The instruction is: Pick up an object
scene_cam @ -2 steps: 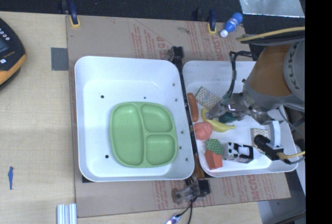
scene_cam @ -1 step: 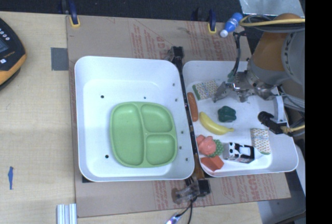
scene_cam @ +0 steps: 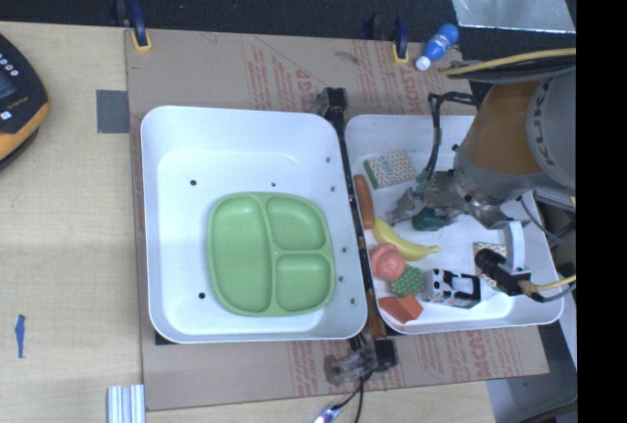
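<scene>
My gripper [scene_cam: 419, 206] hangs low over the middle of the right bin [scene_cam: 529, 313], at the end of the grey arm with its orange band [scene_cam: 505, 122]. A small dark teal object [scene_cam: 431, 217] lies right under the gripper tip, too hidden to tell whether it is held. Just below it lies a yellow banana [scene_cam: 404, 240]. A pink-orange ball [scene_cam: 386, 262], a green textured piece [scene_cam: 408, 281] and a red piece [scene_cam: 404, 307] sit toward the bin's front left. A black-and-white object [scene_cam: 454, 288] rests at the front.
The left bin [scene_cam: 167, 176] holds a green divided plate [scene_cam: 270, 253]. In the right bin, a checkered card [scene_cam: 389, 166] lies at the back left and a brown stick [scene_cam: 363, 201] runs along the left wall. A blue-capped bottle [scene_cam: 437, 46] lies behind the bins.
</scene>
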